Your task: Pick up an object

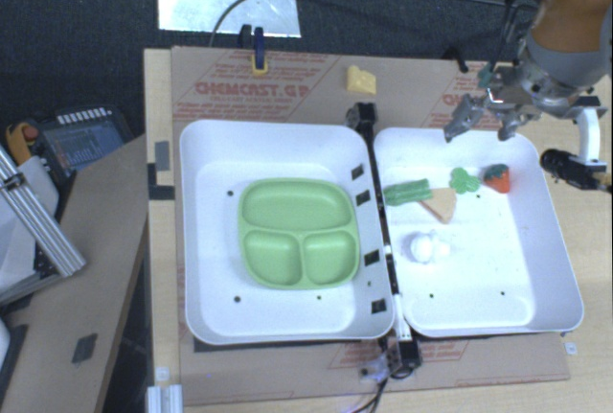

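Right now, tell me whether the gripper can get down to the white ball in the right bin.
Probably yes: the gripper hangs over the bin's far edge, and the white ball lies apart, uncovered.

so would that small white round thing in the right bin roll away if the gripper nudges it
Probably. The small white round object looks rounded and lies loose on the smooth floor of the right white bin, so a nudge could send it rolling. It looks light for its size. The gripper hovers above the bin's far edge.
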Robot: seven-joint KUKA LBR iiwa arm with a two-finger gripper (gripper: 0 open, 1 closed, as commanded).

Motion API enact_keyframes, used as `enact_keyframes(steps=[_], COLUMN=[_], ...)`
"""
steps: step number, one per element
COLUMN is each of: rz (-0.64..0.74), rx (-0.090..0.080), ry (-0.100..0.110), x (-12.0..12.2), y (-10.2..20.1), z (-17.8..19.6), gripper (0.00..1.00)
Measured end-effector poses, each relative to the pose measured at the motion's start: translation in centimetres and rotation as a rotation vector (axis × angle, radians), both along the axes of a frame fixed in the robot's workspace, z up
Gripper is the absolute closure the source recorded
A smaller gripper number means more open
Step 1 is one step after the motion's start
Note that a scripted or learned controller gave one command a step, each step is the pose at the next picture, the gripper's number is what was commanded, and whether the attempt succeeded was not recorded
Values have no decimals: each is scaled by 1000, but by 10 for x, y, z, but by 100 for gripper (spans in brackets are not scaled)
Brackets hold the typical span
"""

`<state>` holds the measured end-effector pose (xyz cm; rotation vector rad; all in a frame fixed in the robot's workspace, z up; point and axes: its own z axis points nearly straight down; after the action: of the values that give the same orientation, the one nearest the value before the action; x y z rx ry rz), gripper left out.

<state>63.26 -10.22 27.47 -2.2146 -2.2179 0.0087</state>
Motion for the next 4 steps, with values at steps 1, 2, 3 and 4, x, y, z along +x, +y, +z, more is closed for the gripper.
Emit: enact_keyframes(steps=[1, 2, 3, 4], rz=[2, 0, -1, 0], rx=[-1, -1, -1, -1], ry=[-11, -6, -6, -7], x=[2, 0, 5, 3], y=[0, -3, -7, -4], z=[6, -56, -116, -158], gripper=[0, 0, 0, 0])
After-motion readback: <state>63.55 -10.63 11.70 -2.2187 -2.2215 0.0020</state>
